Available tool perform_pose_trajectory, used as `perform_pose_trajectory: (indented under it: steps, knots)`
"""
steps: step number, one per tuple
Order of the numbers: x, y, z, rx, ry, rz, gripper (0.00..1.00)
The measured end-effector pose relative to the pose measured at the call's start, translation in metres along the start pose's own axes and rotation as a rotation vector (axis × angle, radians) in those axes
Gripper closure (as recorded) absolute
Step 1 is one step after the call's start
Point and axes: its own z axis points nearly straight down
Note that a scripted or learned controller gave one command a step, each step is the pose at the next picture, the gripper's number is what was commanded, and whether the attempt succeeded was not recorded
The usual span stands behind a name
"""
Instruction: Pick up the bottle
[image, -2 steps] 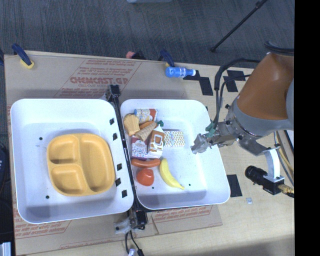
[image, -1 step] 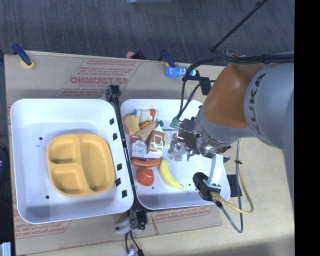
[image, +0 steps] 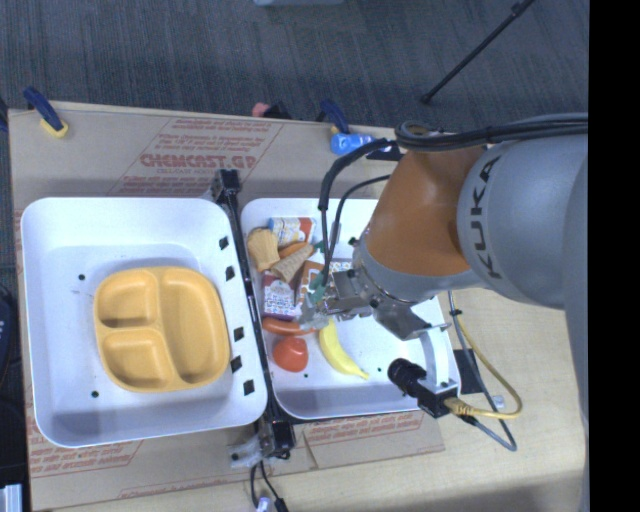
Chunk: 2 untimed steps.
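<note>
End effector (image: 325, 297) sits low in the right bin (image: 345, 400) among piled items; finger state cannot be told. No bottle can be picked out; banana (image: 340, 352) lies just beside

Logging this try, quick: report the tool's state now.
Tool: cannot be told; it sits low over the right bin among the play food, under the arm's wrist.
</note>
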Motion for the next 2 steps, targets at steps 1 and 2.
perform_pose_trajectory:
  steps: [1, 2]
  knots:
    - [0.033, 0.003, 0.046, 0.001, 0.0, -0.108, 1.0]
    - [0.045, 0.006, 0.027, -0.003, -0.003, -0.617, 1.0]
